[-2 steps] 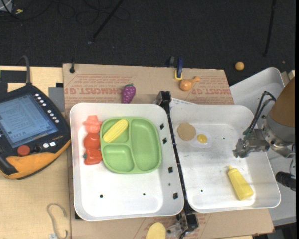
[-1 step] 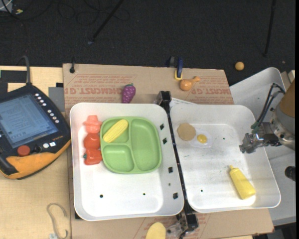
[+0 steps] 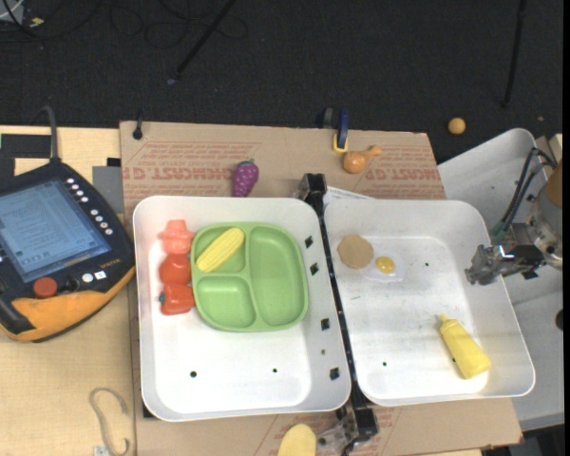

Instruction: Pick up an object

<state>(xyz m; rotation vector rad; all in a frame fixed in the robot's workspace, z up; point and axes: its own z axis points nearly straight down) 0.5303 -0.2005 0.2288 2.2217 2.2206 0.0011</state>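
Note:
The right bin (image 3: 427,388) holds a yellow squeeze bottle (image 3: 464,348) lying near its front right corner. A tan round disc (image 3: 355,252) and a small yellow piece (image 3: 386,265) rest near its back left. My gripper (image 3: 483,268) hangs over the bin's right rim, level with the small yellow piece and far to its right, above and behind the bottle. Nothing shows in it. In the left bin (image 3: 228,388) sits a green divided plate (image 3: 256,288) with a yellow corn cob (image 3: 218,248) in its back left compartment. A red and orange toy (image 3: 175,269) lies left of the plate.
Behind the bins, purple grapes (image 3: 245,177), an orange gourd (image 3: 359,159) and a blue clamp (image 3: 342,131) sit on the cardboard. An orange ball (image 3: 456,125) lies further back. A teach pendant (image 3: 47,245) rests on the left. A yellow object (image 3: 297,439) sits at the front edge.

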